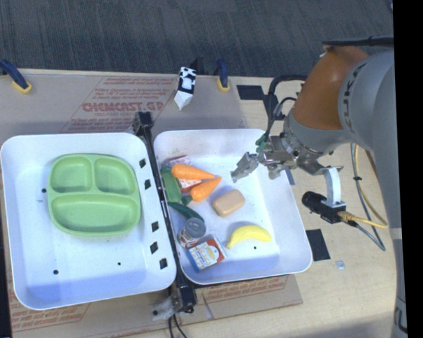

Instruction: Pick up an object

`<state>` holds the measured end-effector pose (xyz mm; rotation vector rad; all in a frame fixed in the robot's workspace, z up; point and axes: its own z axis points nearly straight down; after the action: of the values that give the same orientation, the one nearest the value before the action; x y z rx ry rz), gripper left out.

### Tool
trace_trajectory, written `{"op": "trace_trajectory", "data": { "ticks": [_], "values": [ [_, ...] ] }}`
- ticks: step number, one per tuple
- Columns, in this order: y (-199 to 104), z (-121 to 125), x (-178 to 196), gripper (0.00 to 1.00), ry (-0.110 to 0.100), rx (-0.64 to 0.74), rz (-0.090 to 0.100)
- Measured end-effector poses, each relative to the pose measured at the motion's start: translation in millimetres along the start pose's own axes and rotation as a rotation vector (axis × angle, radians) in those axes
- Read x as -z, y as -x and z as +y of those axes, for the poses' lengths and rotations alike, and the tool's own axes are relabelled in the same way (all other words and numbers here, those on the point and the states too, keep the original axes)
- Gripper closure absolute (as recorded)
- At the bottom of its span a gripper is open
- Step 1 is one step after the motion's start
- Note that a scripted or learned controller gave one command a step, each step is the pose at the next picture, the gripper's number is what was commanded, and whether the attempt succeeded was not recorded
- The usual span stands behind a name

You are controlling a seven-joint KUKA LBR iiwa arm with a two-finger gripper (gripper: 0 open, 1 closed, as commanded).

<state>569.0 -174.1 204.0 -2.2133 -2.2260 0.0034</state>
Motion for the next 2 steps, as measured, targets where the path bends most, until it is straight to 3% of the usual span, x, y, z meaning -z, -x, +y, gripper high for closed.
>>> {"op": "trace_trajectory", "data": {
  "ticks": [1, 2],
  "values": [
    [0, 0, 0, 0.00, 0.000, 0.000, 0.000],
    [-128, 59, 137, 0.00, 0.005, 0.003, 0.001]
  ]
}}
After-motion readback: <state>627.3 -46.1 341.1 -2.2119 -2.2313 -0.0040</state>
